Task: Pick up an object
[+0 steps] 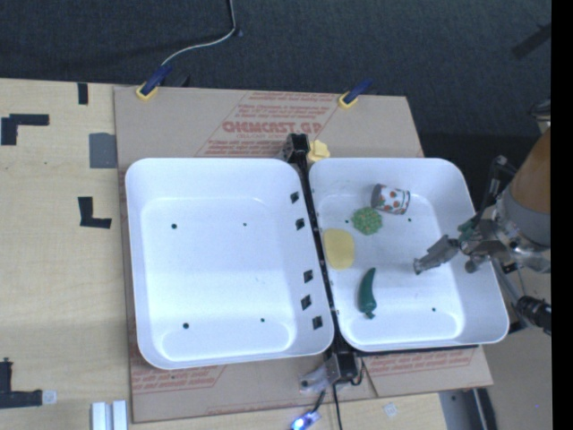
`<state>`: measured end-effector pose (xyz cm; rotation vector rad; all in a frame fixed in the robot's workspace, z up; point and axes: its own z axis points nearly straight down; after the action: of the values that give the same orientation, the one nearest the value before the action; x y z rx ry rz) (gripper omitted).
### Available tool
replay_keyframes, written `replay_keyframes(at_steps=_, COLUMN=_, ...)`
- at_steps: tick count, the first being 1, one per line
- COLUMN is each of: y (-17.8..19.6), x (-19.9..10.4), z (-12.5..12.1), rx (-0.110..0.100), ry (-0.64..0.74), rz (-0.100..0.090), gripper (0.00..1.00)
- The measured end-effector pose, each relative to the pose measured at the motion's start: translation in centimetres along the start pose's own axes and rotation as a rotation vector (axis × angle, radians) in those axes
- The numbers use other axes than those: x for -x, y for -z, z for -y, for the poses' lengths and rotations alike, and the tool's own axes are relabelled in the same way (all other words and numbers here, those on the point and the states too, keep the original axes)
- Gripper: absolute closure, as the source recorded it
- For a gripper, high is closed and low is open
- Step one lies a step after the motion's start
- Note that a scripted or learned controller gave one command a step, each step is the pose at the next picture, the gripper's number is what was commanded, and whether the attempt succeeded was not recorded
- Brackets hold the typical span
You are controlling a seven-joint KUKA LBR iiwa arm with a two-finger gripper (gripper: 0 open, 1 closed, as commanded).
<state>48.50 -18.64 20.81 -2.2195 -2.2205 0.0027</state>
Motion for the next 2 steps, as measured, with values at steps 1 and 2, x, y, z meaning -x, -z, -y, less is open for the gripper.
replay_keyframes(at_steps=1, y=-12.3, x=2.3, z=-6.5, rx=0.0, ry=0.003, rz=0.001, gripper=0.0)
replay_keyframes(at_steps=2, y=-10.7, x=2.2, z=-6.4, rx=0.0, ry=0.002, rz=-0.001, gripper=1.0)
